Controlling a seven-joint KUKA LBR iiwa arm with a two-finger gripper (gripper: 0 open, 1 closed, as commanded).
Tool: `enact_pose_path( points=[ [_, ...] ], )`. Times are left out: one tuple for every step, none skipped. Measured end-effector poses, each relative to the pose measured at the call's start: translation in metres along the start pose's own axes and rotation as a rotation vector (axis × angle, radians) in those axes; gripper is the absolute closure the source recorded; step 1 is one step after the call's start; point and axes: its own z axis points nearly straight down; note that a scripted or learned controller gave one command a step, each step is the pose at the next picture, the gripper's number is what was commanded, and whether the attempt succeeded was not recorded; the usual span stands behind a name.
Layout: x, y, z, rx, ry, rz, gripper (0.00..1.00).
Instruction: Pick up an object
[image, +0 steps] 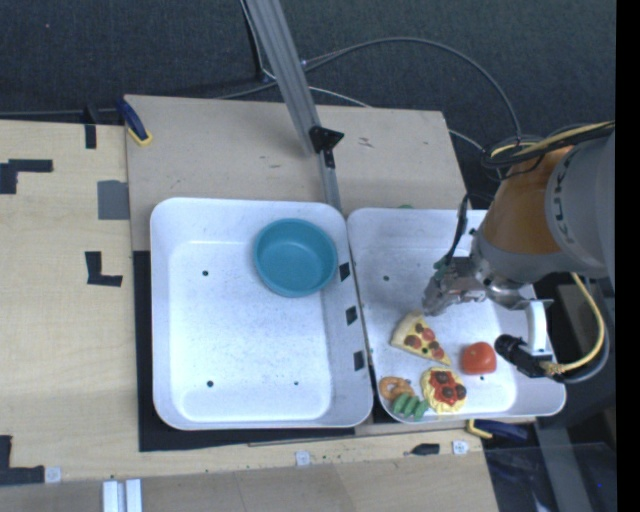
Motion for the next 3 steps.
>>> enact_pose_path(
  points=[
    [-0.002, 0.002, -0.062, -0.006, -0.001, 0.0, 1.0],
    [0.003, 0.0, -0.123, -0.006, -0.001, 0.0, 1.0],
    [0.003, 0.0, -0.148, -0.003, 0.0, 0.0, 1.0]
  ],
)
